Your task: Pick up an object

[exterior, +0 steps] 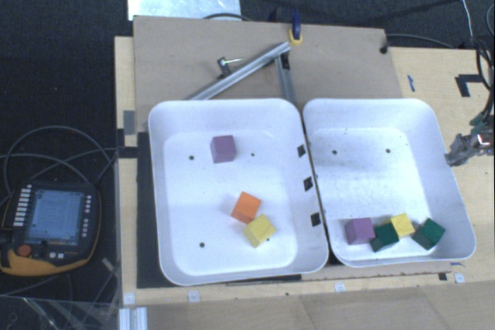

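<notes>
The tool [462, 148] hangs at the right edge of the bench, just outside the right bin [433, 120], parked wide, probably so the camera sees both bins unobstructed. Whether it is apart or together cannot be told. In the left bin [162, 127] lie a purple cube [223, 148], an orange cube [246, 206] and a touching yellow cube [260, 230]. Four more cubes line the right bin's near edge.

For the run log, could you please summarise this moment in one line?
hand: right edge, over no bin | left bin: three blocks | right bin: four blocks | nothing held
</notes>
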Motion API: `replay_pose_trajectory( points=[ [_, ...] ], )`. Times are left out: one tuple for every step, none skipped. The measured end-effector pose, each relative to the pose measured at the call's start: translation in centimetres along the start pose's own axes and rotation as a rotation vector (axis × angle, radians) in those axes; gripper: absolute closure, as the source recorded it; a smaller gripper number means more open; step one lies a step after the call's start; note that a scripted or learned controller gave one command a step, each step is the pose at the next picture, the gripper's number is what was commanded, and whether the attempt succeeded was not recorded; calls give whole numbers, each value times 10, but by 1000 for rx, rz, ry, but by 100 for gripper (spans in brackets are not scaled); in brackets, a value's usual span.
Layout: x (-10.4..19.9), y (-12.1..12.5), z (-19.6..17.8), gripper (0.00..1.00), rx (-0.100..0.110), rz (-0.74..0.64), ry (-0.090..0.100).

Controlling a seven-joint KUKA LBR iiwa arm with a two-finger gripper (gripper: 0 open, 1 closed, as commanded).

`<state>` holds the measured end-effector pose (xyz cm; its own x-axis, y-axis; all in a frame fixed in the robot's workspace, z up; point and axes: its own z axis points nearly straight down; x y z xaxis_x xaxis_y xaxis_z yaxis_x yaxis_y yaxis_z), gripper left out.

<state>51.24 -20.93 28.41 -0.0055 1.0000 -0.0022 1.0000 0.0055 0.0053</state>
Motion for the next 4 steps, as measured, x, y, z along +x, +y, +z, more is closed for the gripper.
replay_pose_trajectory(
  points=[
    [48,-2,-2,100,3,-5,3],
    [98,-11,2,100,3,-5,4],
    [152,-13,2,100,3,-5,4],
    [208,-7,9,100,4,-6,5]
  ],
)
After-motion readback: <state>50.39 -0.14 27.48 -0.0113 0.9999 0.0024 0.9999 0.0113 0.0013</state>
